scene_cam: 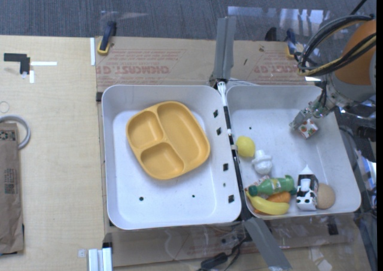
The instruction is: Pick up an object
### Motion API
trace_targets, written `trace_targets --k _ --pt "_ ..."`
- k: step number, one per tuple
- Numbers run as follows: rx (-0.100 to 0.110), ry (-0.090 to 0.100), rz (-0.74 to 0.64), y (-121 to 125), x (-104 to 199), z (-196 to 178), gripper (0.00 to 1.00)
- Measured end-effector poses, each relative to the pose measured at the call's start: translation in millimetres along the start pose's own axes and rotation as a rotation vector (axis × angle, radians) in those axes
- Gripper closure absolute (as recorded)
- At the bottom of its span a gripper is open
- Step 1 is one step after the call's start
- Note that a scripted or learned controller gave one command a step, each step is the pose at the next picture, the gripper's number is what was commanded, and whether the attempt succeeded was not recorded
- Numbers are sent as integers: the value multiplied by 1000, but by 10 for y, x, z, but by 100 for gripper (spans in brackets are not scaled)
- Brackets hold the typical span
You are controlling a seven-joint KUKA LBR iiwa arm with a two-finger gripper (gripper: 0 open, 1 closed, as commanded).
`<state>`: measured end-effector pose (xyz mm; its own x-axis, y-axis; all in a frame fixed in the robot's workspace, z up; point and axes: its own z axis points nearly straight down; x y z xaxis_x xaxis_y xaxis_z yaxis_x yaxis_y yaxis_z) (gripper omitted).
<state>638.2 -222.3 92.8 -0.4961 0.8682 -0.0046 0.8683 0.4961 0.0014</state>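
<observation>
The arm reaches in from three o'clock over the right bin. Its gripper hangs at the bin's two o'clock side, pinching a small white block with red marks between its fingers. The block sits clear above the bin floor, near the right wall.

Low in the same bin, around six o'clock, lie a lemon, a white figure, a green bottle, a banana, a milk carton and an egg.

The left bin holds a yellow plate with three compartments, at its centre.
</observation>
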Motion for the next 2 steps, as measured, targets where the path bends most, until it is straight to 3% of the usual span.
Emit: trace_targets --k 1,2 --pt "-1 0 -54 191 -113 -1087 100" --pt "1 1 -129 192 -105 -878 100"
